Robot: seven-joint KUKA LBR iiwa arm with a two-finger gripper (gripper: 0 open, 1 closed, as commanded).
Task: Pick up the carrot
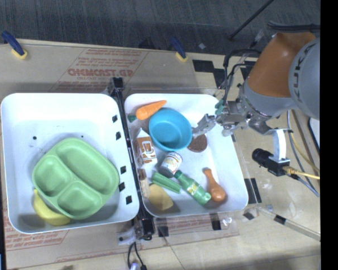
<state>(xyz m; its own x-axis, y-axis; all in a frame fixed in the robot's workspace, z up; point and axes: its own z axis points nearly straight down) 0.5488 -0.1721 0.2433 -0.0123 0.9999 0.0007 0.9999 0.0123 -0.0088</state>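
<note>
Camera view shows the gripper (204,124) low over the right bin (234,156), near its right wall, and I cannot tell how it stands, because it is seen from above and partly against a brown round object (198,144) below it. Nothing is visible in its grasp. It is just beside the right rim of the blue bowl (170,129), and the grey arm (281,77) with its orange band reaches in from the right over the bin's edge. The carrot (150,109) lies in the far left corner of the same bin, close to the divider, with its orange body touching or almost touching the bowl's upper left rim and a green end pointing to the divider. So the bowl stands between the gripper and the carrot, and I judge that the approach is not yet finished; the gripper would need to pass over the bowl to the corner. The corner walls and the bowl leave little room there, which may make the grasp difficult. Nearer the front are a small can (170,162), a green bottle (187,185) and a wooden-looking piece (213,184). In the left bin (17,117) rests 1 green divided plate (76,176) on something yellow.
</note>
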